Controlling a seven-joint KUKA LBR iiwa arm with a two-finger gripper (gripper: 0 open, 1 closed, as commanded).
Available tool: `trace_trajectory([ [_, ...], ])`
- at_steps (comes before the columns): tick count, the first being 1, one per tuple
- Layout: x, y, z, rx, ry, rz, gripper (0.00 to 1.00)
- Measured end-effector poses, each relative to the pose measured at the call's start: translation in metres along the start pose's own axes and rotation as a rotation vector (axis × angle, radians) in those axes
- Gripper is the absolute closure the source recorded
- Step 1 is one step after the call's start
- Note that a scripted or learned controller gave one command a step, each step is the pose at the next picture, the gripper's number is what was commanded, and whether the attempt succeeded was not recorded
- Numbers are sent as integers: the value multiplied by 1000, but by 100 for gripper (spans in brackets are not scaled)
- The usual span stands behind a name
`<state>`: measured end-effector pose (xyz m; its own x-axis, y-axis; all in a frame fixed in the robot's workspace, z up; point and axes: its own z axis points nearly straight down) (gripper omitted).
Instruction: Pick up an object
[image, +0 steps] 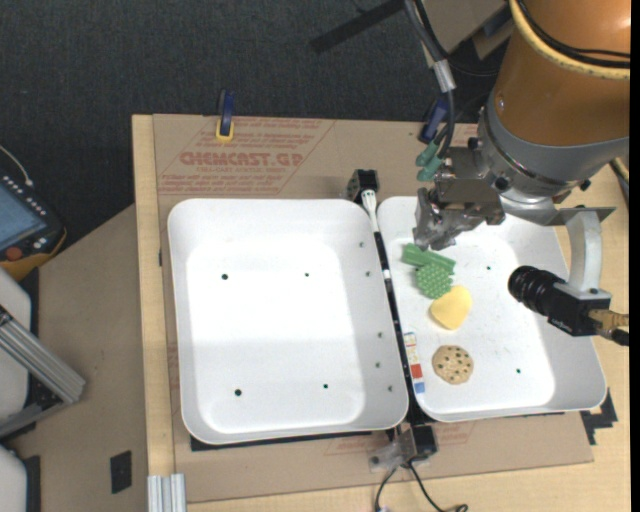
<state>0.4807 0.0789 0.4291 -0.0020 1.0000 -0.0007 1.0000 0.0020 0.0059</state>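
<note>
The grey arm with its wide orange band (570, 45) reaches in from the right and hangs over the right-hand shallow white bin (560, 385). Its tool (436, 238) points down at the far left part of that bin, just above a green ridged plastic piece (432, 270), which looks like a flat strip crossed over a rounder waffled pad. The tool's tips stand right at the green piece's upper edge, but whether they are spread or closed cannot be told from this angle, and nothing is seen clamped between them.

Just beside the green piece, toward the near side, lies a small yellow wedge-shaped block (451, 308), touching or almost touching it. Nearer still sits a round tan cookie with dark chips (453, 365), apart from the yellow block. A black cylindrical device on a bracket (545, 292) juts over the right side of the same bin.

The left-hand shallow white bin (200, 240) holds only four small dark dots on its floor. Both bins rest on a brown cardboard sheet (150, 330) on the surface, printed in red at the far edge with "CHEMCAST GP" (243, 156); smaller red lines around it are too faint to read. A yellow and blue clamp (226, 117) grips the sheet's far edge. A small label with red and blue marks (413, 362) sits on the rim between the bins, unreadable.
</note>
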Motion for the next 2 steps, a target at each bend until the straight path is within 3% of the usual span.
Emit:
trace_trajectory([
  [2, 1, 1, -20, -5, 0, -1, 100],
])
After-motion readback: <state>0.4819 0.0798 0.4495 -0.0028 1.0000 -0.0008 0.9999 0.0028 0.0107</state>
